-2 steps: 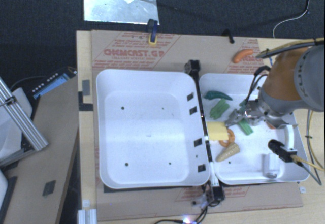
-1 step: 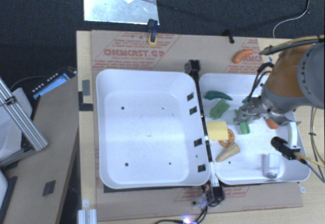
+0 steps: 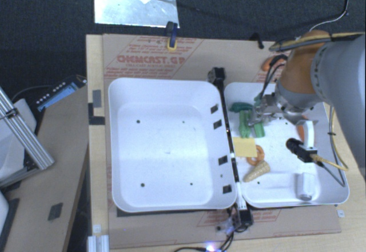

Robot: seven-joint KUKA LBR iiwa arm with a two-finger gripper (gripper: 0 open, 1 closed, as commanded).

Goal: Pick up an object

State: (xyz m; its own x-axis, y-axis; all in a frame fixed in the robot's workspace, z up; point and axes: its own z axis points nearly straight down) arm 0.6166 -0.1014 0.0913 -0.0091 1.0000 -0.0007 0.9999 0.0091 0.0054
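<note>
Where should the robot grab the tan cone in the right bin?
Probably across its middle, coming straight down from above. The tan cone lies flat on its side, and the orange ring crowds its wide end, so the pincer has more room mid-body.

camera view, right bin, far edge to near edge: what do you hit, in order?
green piece → yellow square → tan cone

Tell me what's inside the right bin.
Green pieces, a yellow square, an orange ring, a tan cone and a white cylinder. The arm hides the bin's far side.
</note>
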